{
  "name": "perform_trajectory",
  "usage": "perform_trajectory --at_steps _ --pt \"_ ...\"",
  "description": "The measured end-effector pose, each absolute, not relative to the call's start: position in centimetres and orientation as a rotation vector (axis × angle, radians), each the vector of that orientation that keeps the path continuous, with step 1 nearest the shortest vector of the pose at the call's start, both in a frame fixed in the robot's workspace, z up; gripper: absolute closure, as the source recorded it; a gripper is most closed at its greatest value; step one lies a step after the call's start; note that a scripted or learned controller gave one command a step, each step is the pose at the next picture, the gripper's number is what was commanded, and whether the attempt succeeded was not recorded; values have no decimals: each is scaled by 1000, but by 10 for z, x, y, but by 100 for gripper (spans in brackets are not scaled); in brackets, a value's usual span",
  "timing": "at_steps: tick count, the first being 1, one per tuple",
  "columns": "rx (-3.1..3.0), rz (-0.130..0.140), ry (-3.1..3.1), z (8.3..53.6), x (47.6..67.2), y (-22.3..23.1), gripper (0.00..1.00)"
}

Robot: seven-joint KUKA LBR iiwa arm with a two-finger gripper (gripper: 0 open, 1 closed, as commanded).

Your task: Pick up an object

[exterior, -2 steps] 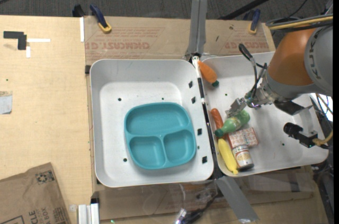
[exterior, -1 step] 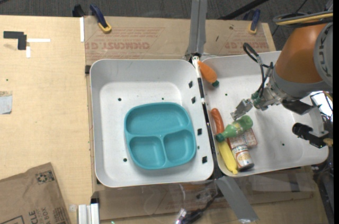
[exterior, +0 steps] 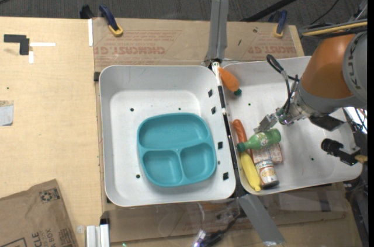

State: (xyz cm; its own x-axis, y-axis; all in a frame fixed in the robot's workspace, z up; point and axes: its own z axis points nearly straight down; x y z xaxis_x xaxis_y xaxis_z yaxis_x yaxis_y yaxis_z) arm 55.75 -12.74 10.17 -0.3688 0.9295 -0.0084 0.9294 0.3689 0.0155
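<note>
Nearest my camera, at the bottom left of the bench, lies a piece of brown cardboard with black printing [exterior: 32, 214], flat on the pale wooden bench top [exterior: 47, 123]. Beyond it I see the left white shallow bin [exterior: 108, 141], which holds a teal plastic plate with three compartments [exterior: 176, 148], sitting upright and roughly centred on the bin floor.

Just beside it, across the shared divider, is the right white shallow bin [exterior: 304, 173]. Along its left side I count a cluster of small items: a yellow banana-shaped toy [exterior: 250, 172] at the near edge, a small tin can with a brown label [exterior: 267, 173] touching it, a reddish printed packet [exterior: 270, 153] under the can's far end, a green plastic bottle with a white label [exterior: 260, 139] lying on its side across the packet, and a red sausage-shaped toy [exterior: 239, 130] next to the divider. An orange carrot-shaped toy [exterior: 230, 80] lies apart at the bin's far left corner.

From my right the grey arm with the orange band [exterior: 327, 73] reaches in. Its two-finger gripper [exterior: 274, 119] hangs just above the bottle's far end; I cannot tell whether it is released or clenched, and I see nothing between its tips.
</note>
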Motion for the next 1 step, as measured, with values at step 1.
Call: perform_trajectory --at_steps 1 --pt "1668 19 2636 103 552 -130 0"
